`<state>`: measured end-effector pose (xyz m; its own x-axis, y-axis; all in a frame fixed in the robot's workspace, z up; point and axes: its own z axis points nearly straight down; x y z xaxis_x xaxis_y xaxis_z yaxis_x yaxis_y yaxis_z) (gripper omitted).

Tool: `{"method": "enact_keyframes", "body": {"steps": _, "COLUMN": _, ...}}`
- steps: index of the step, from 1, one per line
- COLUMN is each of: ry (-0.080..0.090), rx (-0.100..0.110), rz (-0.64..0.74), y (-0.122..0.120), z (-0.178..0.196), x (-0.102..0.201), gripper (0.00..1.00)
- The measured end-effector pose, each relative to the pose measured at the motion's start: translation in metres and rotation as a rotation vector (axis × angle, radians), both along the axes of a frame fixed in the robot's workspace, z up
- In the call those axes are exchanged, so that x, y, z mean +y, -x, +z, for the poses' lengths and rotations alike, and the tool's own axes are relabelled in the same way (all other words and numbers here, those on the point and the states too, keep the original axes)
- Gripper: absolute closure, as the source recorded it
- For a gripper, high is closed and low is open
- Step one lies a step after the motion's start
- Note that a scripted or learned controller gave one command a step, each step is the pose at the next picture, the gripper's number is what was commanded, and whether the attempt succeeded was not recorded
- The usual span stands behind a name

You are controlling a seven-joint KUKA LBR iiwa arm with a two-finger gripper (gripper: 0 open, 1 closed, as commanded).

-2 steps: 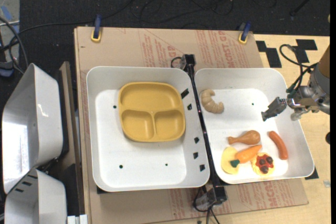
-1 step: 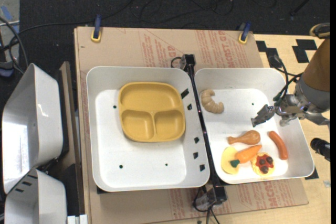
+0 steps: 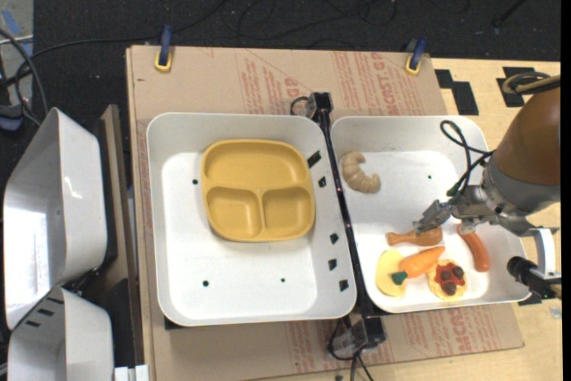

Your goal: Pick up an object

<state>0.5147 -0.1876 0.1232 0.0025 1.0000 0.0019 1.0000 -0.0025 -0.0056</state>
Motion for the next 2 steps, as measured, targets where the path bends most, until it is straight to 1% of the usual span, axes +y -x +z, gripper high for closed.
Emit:
{"method": "enact_keyframes", "body": {"steps": 1, "ry": 0.002, "rx": -0.006, "rz": 0.001, "y": -0.002, "z": 0.014, "x": 0.0, "gripper": 1.0}}
{"method": "enact_keyframes", "body": {"steps": 2, "ry": 0.003, "rx": -0.01, "rz": 0.005, "y": -0.001, "z": 0.057, "x": 0.005, "gripper": 1.0}}
